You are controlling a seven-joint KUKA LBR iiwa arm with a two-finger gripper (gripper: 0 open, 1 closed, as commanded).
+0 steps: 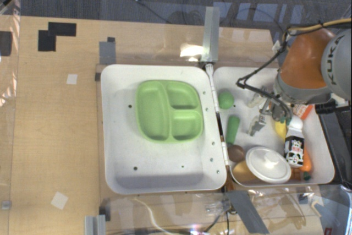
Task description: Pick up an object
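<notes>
My gripper [258, 121] hangs over the middle of the right bin [324, 173], below the arm's orange band [301, 62]. It is open, with nothing between its fingers. Just left of it lie a green cucumber-shaped piece [233, 127] and a round green piece [225, 100]. To its right stand a small white bottle with a black-and-white label [295, 143] and a yellow piece [281, 129]. A white round lid or bowl [268, 164] lies in front of the gripper, over a tan object [242, 172].
The left bin [118, 168] holds a green divided plate [169, 110]. A brown piece [235, 152] and an orange carrot-like piece [306, 164] also lie in the right bin. A metal divider [218, 118] runs between the bins.
</notes>
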